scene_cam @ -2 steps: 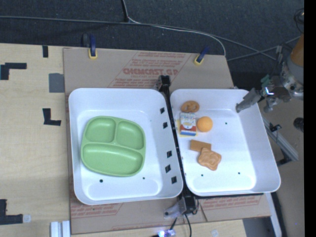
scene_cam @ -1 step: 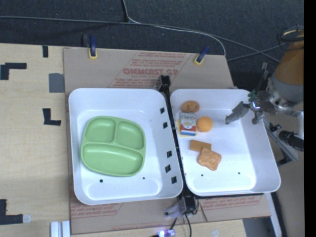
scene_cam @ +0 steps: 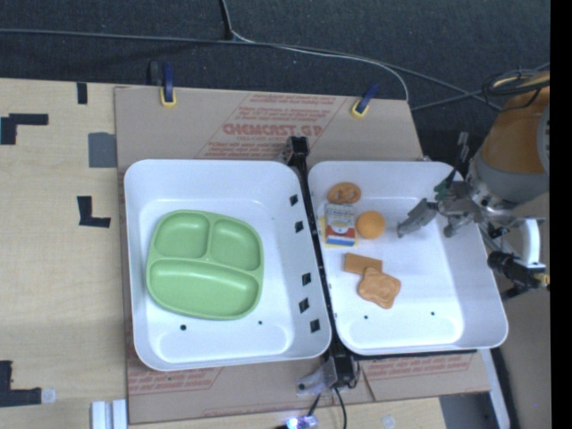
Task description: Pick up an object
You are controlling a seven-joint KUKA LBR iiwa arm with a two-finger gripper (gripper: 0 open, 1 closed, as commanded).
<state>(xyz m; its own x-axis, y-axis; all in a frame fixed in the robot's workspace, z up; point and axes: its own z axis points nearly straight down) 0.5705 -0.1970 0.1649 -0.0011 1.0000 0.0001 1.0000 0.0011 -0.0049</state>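
Room for movement is being offered mainly in the right bin point(scene_cam: 447, 315), whose near and right parts are being left bare white. Its contents are being kept toward the divider point(scene_cam: 308, 239) between the two bins: a round cookie-like piece point(scene_cam: 344, 193) is lying nearest the far edge, a small printed packet point(scene_cam: 339, 223) just in front of it, an orange ball point(scene_cam: 370, 225) just right of that packet, and two tan toast-like pieces, a flat rectangular one point(scene_cam: 362, 264) and a thicker, lumpier one point(scene_cam: 380, 287), nearer the front, touching or overlapping each other.

The gripper point(scene_cam: 427, 217) is being held over the right bin, right of the orange ball and apart from it, with the arm point(scene_cam: 514, 150) coming in past the bin's right rim. Its two dark fingers are being shown spread apart, one point(scene_cam: 411, 218) angling toward the ball, and nothing is being gripped between them.

Left of the divider, the left bin point(scene_cam: 143, 186) is being occupied by a smooth green plate point(scene_cam: 206, 264) with three compartments and rounded corners.

Both bins are being supported on a printed cardboard sheet point(scene_cam: 268, 123), clamped at its far edge, over a pale bench point(scene_cam: 45, 239). Dark carpet point(scene_cam: 107, 7) crossed by a thin cable is being seen beyond.
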